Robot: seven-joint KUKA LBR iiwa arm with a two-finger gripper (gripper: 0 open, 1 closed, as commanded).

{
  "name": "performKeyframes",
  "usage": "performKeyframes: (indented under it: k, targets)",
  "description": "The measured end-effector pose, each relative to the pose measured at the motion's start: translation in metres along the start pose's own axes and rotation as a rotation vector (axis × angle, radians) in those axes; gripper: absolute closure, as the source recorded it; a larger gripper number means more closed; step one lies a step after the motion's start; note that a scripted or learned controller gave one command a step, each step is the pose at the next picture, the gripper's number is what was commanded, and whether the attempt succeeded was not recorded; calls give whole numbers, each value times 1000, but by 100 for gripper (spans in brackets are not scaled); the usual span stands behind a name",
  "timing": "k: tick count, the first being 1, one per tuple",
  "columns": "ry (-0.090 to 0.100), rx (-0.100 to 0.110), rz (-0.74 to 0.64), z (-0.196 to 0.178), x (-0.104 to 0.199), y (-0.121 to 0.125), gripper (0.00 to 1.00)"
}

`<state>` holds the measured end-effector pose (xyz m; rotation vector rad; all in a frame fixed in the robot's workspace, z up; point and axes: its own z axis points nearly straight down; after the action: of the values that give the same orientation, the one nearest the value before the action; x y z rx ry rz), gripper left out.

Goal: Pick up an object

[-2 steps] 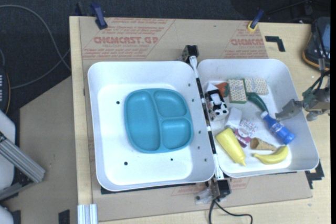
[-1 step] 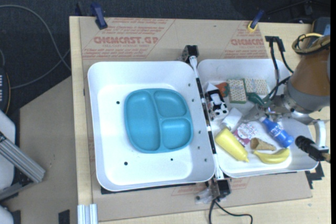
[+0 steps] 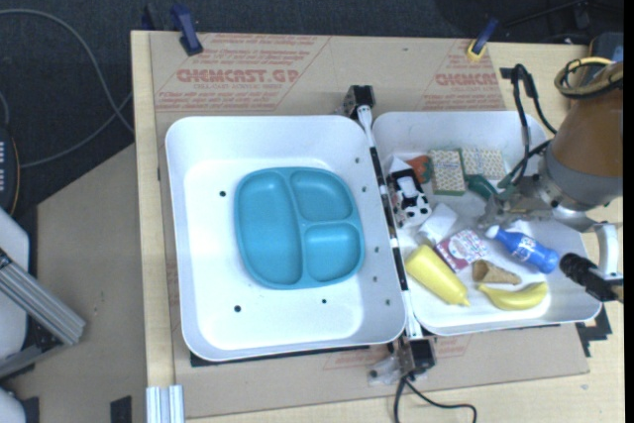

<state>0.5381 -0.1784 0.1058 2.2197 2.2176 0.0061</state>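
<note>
The right white bin (image 3: 436, 126) holds several objects. A blue bottle (image 3: 522, 250) lies near its right side, with a yellow banana (image 3: 515, 295) in front of it. A yellow squeeze bottle (image 3: 436, 274) lies beside a pink-and-white packet (image 3: 463, 248) and a small brown piece (image 3: 492, 270). Further back are a black-and-white toy (image 3: 406, 194), a green checked sponge (image 3: 448, 170) and a beige sponge (image 3: 483, 160). My gripper (image 3: 499, 209) hangs low in this bin, just behind the blue bottle and to the right of the packet. Nothing shows in its grasp.
The left white bin (image 3: 198, 213) holds a blue divided plate (image 3: 297, 225). A black clamp (image 3: 359, 100) sits at the back where the bins meet. The arm's orange band (image 3: 592, 136) stands over the right bin's right wall. Dark carpet surrounds the bench.
</note>
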Motion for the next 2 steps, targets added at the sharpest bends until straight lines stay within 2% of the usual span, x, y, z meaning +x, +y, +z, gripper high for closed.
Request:
performKeyframes:
  k: [1, 2]
  targets:
    - [-1, 0, 0, 0, 0, 0, 0]
    - [-4, -7, 1, 17, 15, -15, 0]
